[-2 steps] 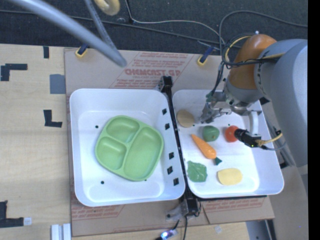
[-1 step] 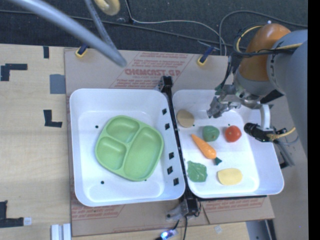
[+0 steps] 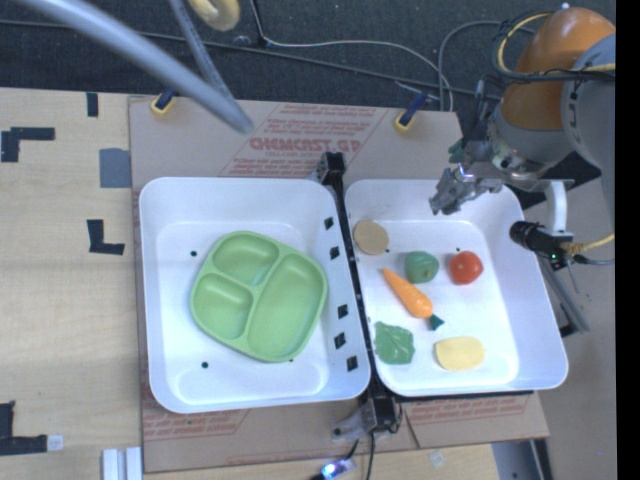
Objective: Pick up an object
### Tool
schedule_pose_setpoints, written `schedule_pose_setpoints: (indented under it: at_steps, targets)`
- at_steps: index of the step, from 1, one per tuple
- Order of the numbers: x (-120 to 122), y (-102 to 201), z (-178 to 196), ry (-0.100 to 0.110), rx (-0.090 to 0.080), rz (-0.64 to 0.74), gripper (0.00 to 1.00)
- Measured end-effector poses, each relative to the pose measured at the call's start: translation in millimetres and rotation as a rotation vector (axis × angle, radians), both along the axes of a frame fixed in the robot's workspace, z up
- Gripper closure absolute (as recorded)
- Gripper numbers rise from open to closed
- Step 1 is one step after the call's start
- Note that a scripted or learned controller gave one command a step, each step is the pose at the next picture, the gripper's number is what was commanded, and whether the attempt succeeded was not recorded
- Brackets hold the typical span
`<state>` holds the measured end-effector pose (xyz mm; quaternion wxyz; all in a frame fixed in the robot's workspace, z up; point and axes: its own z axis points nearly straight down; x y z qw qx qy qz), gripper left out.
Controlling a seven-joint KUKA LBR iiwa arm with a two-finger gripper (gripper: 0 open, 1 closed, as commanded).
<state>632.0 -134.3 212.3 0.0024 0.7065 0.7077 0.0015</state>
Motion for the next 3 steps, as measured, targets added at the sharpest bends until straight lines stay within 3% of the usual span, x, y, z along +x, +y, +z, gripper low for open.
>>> schedule_pose_setpoints:
  at_steps: [1,3]
  targets:
    - [1.0,0.4,44.4,0.002,0.000,0.000,1.00]
    - [-33.9,113.2,26.5,0.008,0.003,0.005,1.00]
